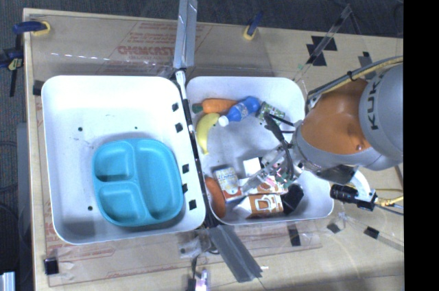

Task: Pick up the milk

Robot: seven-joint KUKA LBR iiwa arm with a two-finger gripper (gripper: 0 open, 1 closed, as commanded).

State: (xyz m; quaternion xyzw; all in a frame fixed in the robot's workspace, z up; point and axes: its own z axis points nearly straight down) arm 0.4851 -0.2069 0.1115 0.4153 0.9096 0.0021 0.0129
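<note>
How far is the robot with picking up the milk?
Done: the arm has reached over the right bin. In hand: the gripper sits low among the clutter, near a small carton at the front. Left: no item is visibly lifted; the grasp and lift remain.

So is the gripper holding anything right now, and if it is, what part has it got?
Cannot be told. The gripper is down among the clutter in the right bin, near the milk carton, but nothing is visibly between its fingers.
</note>
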